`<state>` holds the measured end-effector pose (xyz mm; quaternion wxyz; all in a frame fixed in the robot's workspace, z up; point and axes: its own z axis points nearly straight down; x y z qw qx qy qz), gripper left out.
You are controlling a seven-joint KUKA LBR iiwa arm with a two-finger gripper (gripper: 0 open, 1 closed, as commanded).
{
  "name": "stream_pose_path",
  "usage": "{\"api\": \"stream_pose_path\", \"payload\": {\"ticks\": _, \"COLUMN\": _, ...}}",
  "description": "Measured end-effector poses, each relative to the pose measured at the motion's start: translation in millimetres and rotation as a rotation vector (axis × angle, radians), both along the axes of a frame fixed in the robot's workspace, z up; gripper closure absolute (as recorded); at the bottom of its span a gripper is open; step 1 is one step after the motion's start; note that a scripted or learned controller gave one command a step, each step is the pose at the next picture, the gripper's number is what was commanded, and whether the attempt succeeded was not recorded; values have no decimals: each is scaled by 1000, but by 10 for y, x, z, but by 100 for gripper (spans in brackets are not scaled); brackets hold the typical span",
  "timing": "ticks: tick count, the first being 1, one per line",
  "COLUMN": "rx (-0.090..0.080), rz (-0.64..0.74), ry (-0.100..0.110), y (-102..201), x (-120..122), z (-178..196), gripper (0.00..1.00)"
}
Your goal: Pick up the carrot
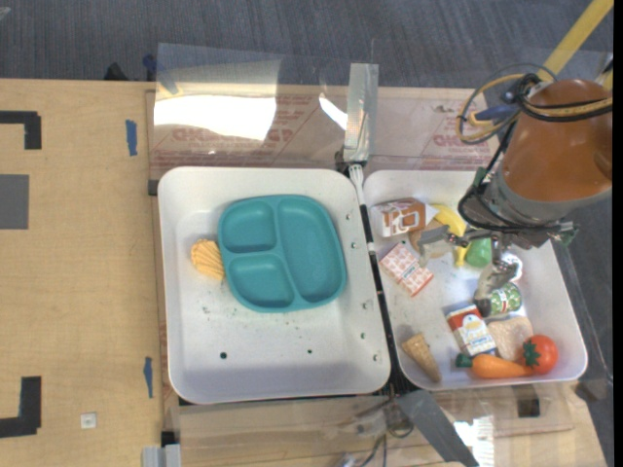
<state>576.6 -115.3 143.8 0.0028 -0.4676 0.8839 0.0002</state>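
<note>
The carrot (496,366), orange with a green stub at its left end, lies flat along the front wall of the right bin (572,305). A red tomato (541,351) touches its right end. My gripper (475,246) hangs below the orange wrist band near the back of that bin, well behind the carrot and apart from it. A small green fruit (478,252) sits right at the gripper, and I cannot make out whether it is held.
Around the carrot lie a small carton (472,331), a bread slice (509,337), a can (501,300) and a cone (421,353). Two packets (406,268) and a banana (448,220) are further back. The left bin holds a teal divided plate (282,251) and a yellow shell (206,258).
</note>
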Motion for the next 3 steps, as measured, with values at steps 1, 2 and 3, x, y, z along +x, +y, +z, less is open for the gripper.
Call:
{"api": "stream_pose_path", "payload": {"ticks": 1, "rx": -1, "rz": 66, "ry": -2, "y": 588, "x": -712, "z": 435, "gripper": 0}}
{"api": "stream_pose_path", "payload": {"ticks": 2, "rx": -9, "rz": 89, "ry": -12, "y": -248, "x": -473, "z": 2040, "gripper": 0}}
{"api": "stream_pose_path", "payload": {"ticks": 3, "rx": 3, "rz": 435, "ry": 8, "y": -41, "x": -768, "z": 223, "gripper": 0}}
